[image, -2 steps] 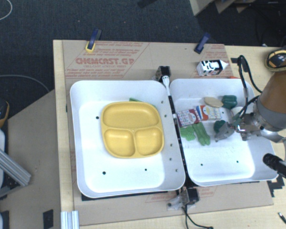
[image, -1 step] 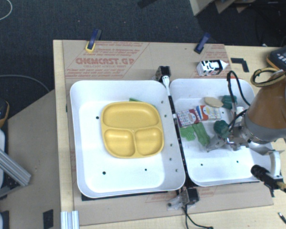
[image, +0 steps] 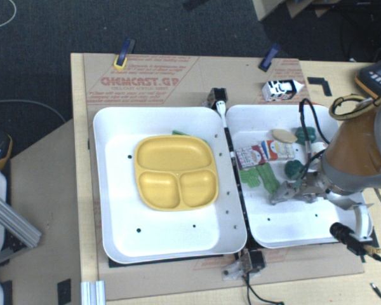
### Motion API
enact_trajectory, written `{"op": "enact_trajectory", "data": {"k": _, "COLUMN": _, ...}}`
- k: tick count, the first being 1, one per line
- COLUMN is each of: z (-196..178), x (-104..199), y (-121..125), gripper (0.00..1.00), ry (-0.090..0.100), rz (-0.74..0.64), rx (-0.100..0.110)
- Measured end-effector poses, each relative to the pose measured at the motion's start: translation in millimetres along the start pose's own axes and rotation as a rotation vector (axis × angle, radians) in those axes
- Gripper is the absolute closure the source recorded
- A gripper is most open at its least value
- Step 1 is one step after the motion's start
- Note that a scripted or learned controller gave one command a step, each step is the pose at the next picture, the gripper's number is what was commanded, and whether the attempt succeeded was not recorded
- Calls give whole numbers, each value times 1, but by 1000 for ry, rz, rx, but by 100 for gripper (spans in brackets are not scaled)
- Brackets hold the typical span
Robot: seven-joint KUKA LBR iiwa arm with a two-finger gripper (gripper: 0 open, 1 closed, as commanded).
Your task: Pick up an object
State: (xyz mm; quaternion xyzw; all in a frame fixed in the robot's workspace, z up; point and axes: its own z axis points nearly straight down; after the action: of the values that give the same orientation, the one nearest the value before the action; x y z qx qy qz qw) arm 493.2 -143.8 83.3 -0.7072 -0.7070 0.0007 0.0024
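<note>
Fingers' state: cannot tell. Gripper [image: 280, 196] low in the right bin [image: 286, 235], near its middle, just beside a green object [image: 267, 178] and a red-and-white packet [image: 259, 154] toward the bin's left wall. Further up, near the far edge, a tan oval piece [image: 284, 135] and teal items [image: 294, 168]. Orange-banded arm [image: 359, 151] over the bin's right edge. In the left bin [image: 114, 170], a yellow divided plate [image: 176, 171] at centre, a green sliver [image: 181, 133] at its far rim.
</note>
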Motion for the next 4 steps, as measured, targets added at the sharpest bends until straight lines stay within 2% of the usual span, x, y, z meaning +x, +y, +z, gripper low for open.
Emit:
{"op": "enact_trajectory", "data": {"k": 1, "z": -12, "x": 0, "y": 1, "gripper": 100, "ry": -2, "rz": 1, "rx": -4}}
{"op": "enact_trajectory", "data": {"k": 3, "z": -131, "x": 8, "y": -4, "gripper": 100, "ry": -5, "rz": -2, "rx": -11}}
{"op": "enact_trajectory", "data": {"k": 4, "z": -142, "x": 8, "y": -3, "gripper": 100, "ry": -4, "rz": -2, "rx": -9}}
